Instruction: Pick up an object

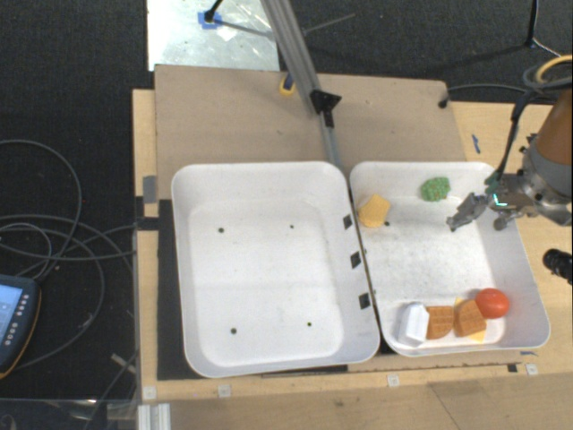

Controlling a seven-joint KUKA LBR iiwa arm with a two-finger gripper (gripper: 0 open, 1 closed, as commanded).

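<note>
Two white bins [269,186], right one holding green lump [435,188], yellow block [374,210], red ball [491,303], hand [483,217] spread wide, holding nothing

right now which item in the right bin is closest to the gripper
The green lump, just left of the gripper; the others lie farther off.

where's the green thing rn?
Green thing lies in the right bin, near its far edge, between the yellow piece and the claw.
</note>
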